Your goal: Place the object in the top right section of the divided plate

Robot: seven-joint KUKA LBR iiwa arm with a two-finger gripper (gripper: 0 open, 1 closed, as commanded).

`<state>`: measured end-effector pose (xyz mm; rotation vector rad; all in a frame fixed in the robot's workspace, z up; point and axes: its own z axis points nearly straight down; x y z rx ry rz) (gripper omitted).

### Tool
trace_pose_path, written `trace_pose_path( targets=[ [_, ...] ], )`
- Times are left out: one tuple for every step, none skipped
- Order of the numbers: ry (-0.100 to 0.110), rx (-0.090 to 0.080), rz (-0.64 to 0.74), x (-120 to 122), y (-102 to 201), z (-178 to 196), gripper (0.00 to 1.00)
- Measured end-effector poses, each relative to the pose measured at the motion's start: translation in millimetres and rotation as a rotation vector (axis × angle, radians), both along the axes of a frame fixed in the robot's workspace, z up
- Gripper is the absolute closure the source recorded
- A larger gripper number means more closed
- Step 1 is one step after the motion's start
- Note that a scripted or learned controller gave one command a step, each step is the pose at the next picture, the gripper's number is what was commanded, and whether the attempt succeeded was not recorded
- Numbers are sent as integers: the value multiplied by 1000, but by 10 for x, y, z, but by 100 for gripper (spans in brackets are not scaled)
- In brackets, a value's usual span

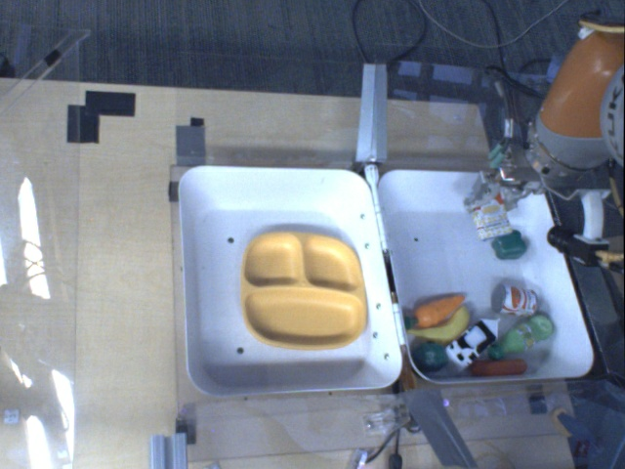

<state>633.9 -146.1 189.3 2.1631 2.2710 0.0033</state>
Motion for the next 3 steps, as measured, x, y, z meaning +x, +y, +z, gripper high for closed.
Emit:
trace_pose_path(
  targets=[
    [0, 3, -61, -323, 824, 89, 100],
    [2, 3, -40, -537, 1684, -49, 100],
    [3, 3, 107, -760, 2131, -48, 100]
  ],
)
